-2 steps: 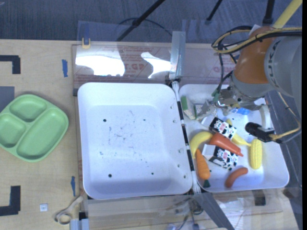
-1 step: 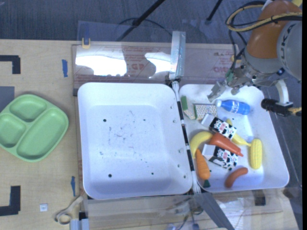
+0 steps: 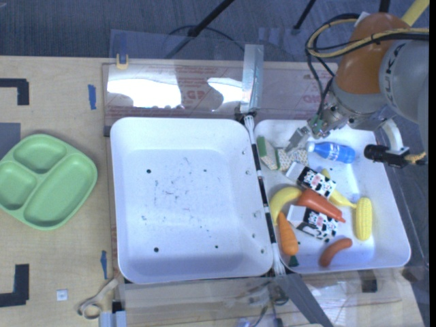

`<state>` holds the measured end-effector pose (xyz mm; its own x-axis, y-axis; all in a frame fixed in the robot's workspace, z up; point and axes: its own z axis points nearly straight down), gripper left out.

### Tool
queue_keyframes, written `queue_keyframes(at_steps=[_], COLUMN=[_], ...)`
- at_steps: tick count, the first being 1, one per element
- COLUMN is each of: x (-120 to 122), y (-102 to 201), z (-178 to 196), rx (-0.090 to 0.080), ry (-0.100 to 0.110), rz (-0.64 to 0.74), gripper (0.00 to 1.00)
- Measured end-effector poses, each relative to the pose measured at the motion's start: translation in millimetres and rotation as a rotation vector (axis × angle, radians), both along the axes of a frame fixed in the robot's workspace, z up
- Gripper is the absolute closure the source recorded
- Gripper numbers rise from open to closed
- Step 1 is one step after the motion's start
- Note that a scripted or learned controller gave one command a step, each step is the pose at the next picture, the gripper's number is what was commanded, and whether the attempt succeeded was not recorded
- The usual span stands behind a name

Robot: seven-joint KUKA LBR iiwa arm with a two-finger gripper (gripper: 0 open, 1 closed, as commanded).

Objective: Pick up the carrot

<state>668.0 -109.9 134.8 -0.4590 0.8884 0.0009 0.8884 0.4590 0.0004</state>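
The robot's gripper (image 3: 308, 133) hangs over the far end of the right bin (image 3: 394, 230) with its fingers spread open and holding nothing, just beside a blue bottle (image 3: 333, 152), while the carrot (image 3: 287, 233) lies well apart along the bin's near left edge.

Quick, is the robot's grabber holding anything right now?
End effector: open, holding nothing, hovering above the back of the right bin, apart from the carrot.
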Motion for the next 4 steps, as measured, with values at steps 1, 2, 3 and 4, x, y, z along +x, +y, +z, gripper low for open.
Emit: queue_keyframes(at_steps=[1, 2, 3, 4], x=[0, -43, -10, -73], y=[-35, 12, -59, 3], z=[67, -21, 19, -10], rx=[-0.002, 0.0, -0.003, 0.0], ry=[-0.006, -0.002, -0.006, -0.002], rz=[0.191, 0.264, 0.339, 0.453], gripper=[0.0, 0.0, 0.0, 0.0])
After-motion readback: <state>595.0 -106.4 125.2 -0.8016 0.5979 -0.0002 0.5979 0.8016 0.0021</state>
